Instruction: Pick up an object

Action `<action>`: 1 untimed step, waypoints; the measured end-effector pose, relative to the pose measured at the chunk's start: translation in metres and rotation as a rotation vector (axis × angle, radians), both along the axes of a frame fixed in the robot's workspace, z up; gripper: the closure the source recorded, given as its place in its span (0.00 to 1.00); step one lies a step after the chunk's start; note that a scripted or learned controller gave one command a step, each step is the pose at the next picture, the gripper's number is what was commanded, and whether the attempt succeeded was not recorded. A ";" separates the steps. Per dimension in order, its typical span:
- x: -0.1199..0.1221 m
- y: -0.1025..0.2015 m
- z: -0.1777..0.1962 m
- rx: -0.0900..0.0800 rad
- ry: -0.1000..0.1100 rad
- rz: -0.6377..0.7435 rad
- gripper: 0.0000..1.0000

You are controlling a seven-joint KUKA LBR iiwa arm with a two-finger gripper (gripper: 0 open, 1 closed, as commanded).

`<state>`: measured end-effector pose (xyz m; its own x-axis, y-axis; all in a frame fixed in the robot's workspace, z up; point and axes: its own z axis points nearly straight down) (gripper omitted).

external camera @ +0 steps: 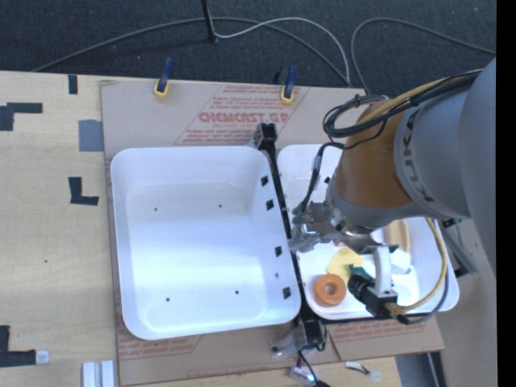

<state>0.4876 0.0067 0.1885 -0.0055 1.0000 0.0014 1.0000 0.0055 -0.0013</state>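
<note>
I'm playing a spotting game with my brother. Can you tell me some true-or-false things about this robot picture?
1. The robot arm reaches over the bin on the picture's right. True.
2. The orange round thing lies in the bin on the picture's left. False: it lies in the right one, near the front edge.
3. A yellow thing lies right next to the orange round thing. True.
4. The two clamps on the board's far edge are red. False: they are blue with yellow tips.
</note>
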 end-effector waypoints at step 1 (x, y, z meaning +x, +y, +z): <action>0.000 -0.003 0.000 -0.001 0.000 -0.005 0.00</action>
